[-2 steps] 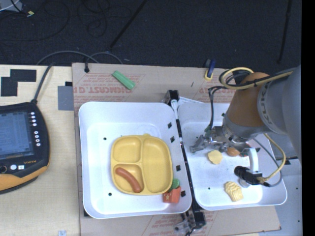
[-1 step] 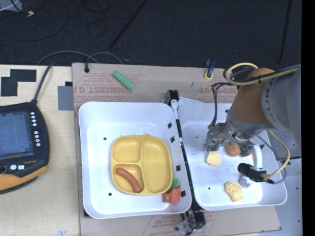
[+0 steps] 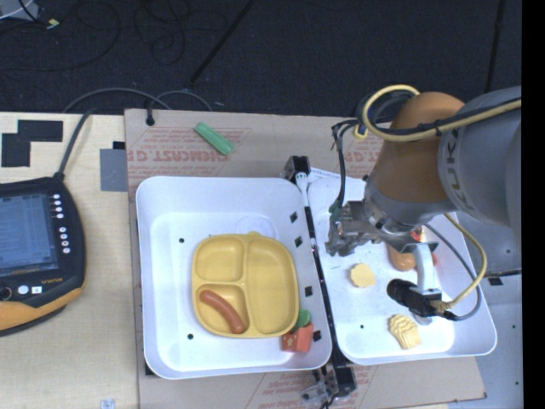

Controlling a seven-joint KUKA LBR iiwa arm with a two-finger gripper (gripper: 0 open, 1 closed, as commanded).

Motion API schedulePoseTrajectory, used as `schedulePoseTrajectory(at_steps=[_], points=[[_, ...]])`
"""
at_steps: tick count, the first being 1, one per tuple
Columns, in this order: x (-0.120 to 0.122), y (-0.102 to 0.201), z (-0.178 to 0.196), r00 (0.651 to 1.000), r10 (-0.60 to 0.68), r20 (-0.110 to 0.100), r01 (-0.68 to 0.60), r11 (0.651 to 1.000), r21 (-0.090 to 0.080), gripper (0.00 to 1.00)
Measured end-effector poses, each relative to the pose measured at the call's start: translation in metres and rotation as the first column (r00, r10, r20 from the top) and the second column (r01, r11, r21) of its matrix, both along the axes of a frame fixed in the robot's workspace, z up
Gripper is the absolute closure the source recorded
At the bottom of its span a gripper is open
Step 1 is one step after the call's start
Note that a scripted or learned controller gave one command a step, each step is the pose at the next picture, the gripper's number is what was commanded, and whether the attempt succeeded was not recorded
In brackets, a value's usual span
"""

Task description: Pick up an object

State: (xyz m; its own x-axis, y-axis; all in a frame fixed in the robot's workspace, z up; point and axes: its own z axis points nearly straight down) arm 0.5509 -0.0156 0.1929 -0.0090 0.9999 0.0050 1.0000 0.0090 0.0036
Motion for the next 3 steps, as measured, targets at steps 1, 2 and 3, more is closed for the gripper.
schedulePoseTrajectory(at_steps=[1, 2, 3], points=[[-0.061, -0.02, 0.154, 1.0, -0.009, 0.008, 0.009, 1.0, -0.004, 1.0], [-0.075, 0.049, 0.179, 1.0, -0.001, -0.003, 0.001, 1.0, -0.003, 1.0], [-0.075, 0.099, 0.221, 1.0, -0.003, -0.002, 0.003, 1.0, -0.004, 1.0]])
